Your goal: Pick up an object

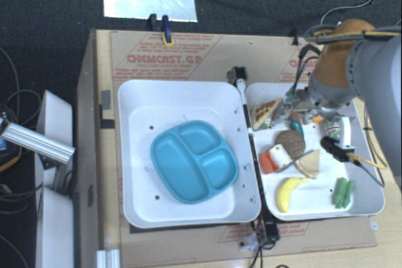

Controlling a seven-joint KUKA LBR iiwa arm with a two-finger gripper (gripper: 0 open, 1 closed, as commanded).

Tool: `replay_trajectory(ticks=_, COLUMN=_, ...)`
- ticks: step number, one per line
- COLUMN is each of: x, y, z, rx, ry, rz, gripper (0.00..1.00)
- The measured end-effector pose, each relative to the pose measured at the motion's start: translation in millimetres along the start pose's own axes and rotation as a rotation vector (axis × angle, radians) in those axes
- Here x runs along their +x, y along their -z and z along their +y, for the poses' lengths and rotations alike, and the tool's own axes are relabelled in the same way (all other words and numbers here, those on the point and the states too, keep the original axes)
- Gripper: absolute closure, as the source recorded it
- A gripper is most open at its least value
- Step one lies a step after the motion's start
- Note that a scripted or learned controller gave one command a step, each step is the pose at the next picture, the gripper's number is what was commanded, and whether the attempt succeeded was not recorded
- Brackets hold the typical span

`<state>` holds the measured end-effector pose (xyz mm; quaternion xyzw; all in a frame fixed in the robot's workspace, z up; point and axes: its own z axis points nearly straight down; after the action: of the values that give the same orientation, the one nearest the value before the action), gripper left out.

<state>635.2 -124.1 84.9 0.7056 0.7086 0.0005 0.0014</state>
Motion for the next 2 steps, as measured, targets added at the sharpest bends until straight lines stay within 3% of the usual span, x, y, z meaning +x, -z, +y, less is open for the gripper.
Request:
replay_trajectory(ticks=1, x=30, y=0, z=-58, rx=0.002, ry=-0.002, rz=0.001, gripper=0.0)
replay_trajectory(ticks=2, x=28, y=0, z=-73, rx=0.003, ry=-0.003, rz=0.001, gripper=0.0)
